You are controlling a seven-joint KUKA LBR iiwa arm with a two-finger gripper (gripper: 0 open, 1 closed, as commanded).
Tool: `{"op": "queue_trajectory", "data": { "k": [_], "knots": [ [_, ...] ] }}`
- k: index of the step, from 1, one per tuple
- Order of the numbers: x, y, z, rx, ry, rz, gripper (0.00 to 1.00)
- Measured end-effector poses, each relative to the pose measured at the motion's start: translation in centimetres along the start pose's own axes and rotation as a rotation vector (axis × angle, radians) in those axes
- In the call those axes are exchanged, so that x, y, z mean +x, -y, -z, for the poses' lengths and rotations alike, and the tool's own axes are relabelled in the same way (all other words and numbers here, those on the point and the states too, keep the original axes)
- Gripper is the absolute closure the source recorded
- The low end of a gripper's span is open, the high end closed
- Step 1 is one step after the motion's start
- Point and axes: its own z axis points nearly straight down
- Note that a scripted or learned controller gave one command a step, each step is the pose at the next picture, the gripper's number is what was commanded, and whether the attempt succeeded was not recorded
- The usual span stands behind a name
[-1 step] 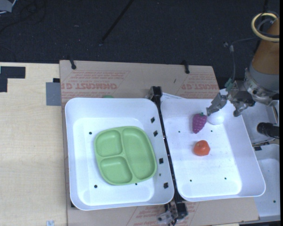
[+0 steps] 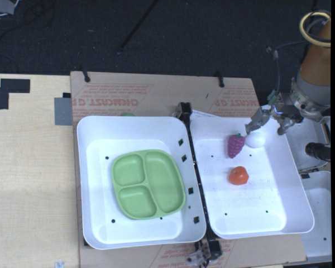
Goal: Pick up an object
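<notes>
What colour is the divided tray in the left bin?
Light green; the divided tray shows clearly in the camera view, lying in the left bin.

Robotics lab — white bins [image 2: 100,149], taped cardboard [image 2: 156,96], loose cables [image 2: 5,4]

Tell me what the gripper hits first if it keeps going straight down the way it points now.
Probably the small white object in the right bin, directly under the gripper. The purple grape cluster sits just left of that line. Height above the bin is hard to judge from this slanted view.
</notes>
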Motion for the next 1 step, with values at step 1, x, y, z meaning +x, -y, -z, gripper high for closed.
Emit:
{"op": "queue_trajectory", "data": {
  "k": [1],
  "knots": [
    [0.84,-0.13,-6.05,0.006,-0.002,0.000,0.00]
  ]
}}
